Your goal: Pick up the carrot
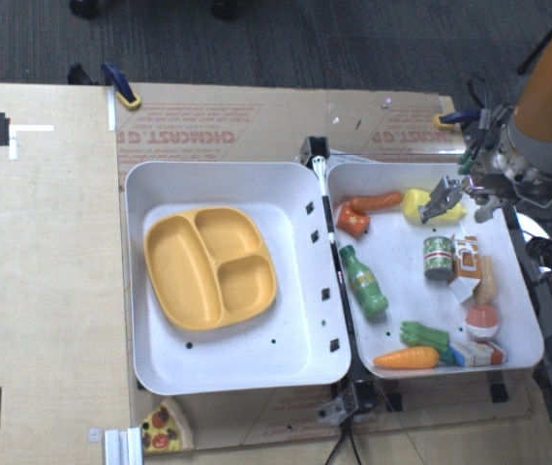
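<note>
Two white bins on the tabletop. The left bin has one yellow divided plate. The right bin has one carrot by its near edge, one green bottle, one can and one lemon. The pincer hangs over the lemon; can't tell how open it is. Cardboard under the bins, dark carpet behind.
</note>
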Controlling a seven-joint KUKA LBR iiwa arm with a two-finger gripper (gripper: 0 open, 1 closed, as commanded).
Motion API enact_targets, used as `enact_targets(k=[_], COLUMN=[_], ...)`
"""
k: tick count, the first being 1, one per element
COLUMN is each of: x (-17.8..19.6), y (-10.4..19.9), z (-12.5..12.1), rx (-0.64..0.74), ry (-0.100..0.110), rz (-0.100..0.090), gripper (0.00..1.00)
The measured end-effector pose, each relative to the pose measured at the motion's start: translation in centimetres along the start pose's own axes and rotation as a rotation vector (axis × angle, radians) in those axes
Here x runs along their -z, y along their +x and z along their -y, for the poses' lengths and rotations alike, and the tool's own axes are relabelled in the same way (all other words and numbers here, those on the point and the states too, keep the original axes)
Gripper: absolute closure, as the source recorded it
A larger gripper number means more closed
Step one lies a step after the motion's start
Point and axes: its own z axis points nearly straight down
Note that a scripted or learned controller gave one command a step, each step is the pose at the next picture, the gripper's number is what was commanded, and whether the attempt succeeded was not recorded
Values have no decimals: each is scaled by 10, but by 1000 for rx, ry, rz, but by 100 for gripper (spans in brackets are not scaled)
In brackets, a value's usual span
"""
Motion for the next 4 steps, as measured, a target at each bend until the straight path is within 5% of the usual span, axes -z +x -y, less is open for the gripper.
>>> enact_targets(k=[1,2,4], x=[-158,-59,-59], y=[16,34,139], z=[26,84,80], rx=[373,549,724], ry=[-2,-4,-3], rz=[5,1,1], gripper=[0,0,0])
